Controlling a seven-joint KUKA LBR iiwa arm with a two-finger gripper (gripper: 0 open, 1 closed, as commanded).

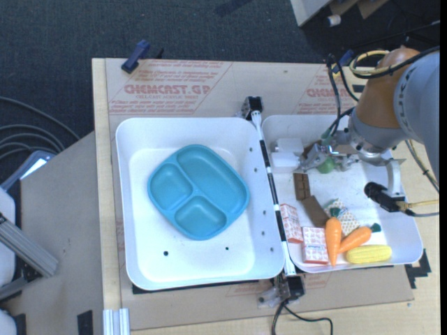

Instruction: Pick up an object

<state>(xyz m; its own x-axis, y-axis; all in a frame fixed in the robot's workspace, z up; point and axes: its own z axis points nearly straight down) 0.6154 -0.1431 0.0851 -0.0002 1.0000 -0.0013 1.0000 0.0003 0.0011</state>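
My gripper (323,156) is low in the right bin (408,218), near its back left part, with the grey arm (391,110) coming in from the right. A small green object (325,165) shows right at the gripper's tip; whether it is held cannot be told. A white box (283,153) lies just left of the gripper. Two brown bars (307,195) lie below it. Two orange carrots (342,237), a yellow piece (368,255) and red-and-white packets (304,236) sit at the bin's front.
The left bin (136,250) holds a blue divided plate (198,190). A black divider rail (269,187) runs between the bins. A black part (382,195) hangs off the arm over the right bin. A blue clip (135,56) lies on the board behind.
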